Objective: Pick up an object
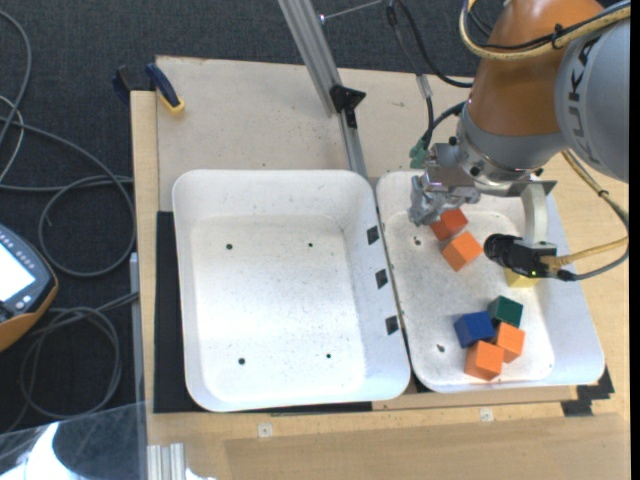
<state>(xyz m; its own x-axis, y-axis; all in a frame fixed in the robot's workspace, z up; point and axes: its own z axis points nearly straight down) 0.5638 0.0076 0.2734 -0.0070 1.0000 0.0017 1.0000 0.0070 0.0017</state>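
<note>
Your jaws sit beside an orange block at upper right; their spread is unclear. Centre over it before closing.

one fixed camera above the bench — slanted down over both white bins, arm entering from right

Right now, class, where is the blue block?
The blue block lies in the right bin, near its front, beside a green block and two orange blocks.
</note>
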